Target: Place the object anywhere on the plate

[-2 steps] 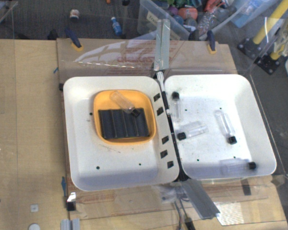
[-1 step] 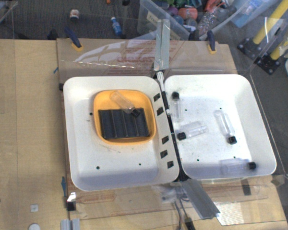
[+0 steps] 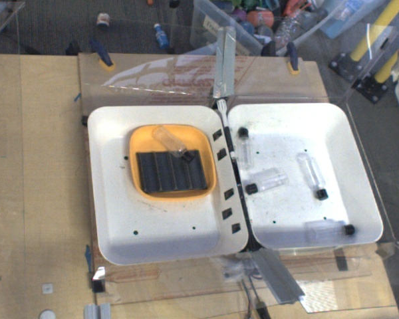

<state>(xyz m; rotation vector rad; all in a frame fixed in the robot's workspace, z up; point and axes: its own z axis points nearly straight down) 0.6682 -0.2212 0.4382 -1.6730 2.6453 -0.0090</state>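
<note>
Pose of arm, wrist and gripper: cannot be told from this moment.

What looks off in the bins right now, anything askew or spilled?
Nothing spilled or damaged. One clear vial lies at a slant on the orange plate, overlapping the black ridged insert. In the right bin, four more vials lie on their sides, scattered at different angles.
</note>
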